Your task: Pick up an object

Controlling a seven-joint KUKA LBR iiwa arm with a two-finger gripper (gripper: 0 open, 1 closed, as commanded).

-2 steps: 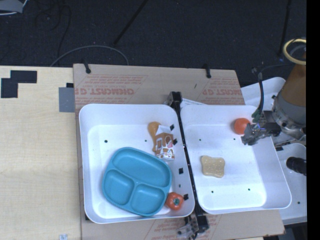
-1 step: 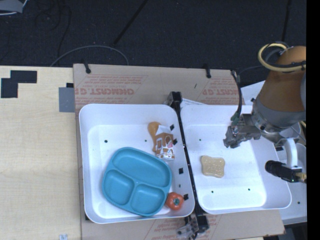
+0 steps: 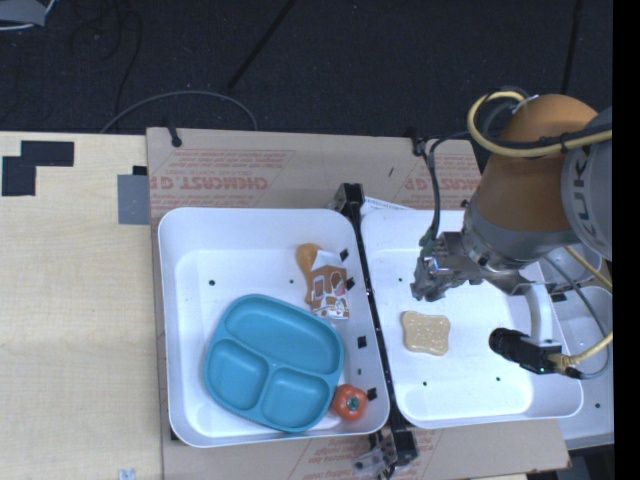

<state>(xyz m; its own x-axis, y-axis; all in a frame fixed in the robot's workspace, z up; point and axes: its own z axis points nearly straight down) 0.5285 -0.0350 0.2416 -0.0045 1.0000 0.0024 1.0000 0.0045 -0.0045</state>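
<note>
Pale wood bench (image 3: 70,308): seen at 9 o'clock, with black patches near its far edge; a cardboard sheet (image 3: 260,173) is laid under both bins.
Left bin (image 3: 185,268): white and shallow, placed left of centre, touching the right bin along a black divider.
Blue tray (image 3: 272,361): three compartments, set tilted in the left bin toward 6 o'clock.
Brown item (image 3: 308,259): small, seen at 12 o'clock from the tray, near the divider.
Patterned packet (image 3: 329,294): white with red-brown marks, placed just beside the brown item, at the tray's 1 o'clock.
Red ball-like thing (image 3: 349,402): found at the tray's 4 o'clock corner, touching its rim.
Right bin (image 3: 470,398): white, at 3 o'clock.
Toast-shaped piece (image 3: 425,332): tan, flat on the right bin's floor, near its left wall.
Claw (image 3: 432,280): hung just at 12 o'clock of the toast-shaped piece, apart from it; whether released or clenched cannot be told, and nothing is seen gripped.
Arm (image 3: 535,183): grey with an orange band, reaching in from 3 o'clock.
</note>
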